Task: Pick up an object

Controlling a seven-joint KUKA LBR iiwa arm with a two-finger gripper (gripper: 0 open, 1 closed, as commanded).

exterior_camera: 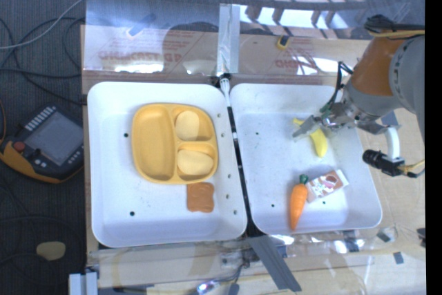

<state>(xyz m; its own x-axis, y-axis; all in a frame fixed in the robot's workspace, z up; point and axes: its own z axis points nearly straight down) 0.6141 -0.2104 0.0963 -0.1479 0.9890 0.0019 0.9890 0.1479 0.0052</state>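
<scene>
In the right bin point(269, 162), a yellow banana-like piece point(318, 144) lies near the middle. My gripper point(304, 128) hangs just above and to the left of it, reaching in from the right below the orange band point(373, 71). An orange carrot point(298, 203) lies near the bin's front. A small white and red carton point(327, 186) rests against the carrot's top right. Nothing is visibly lifted off the bin floor.
The left bin point(103, 169) holds a yellow divided tray point(153, 143) with two pale round pieces point(187, 124) in its right compartments. A brown bread slice point(201, 197) lies in front of the tray. A pendant point(41, 141) sits on the floor at far left.
</scene>
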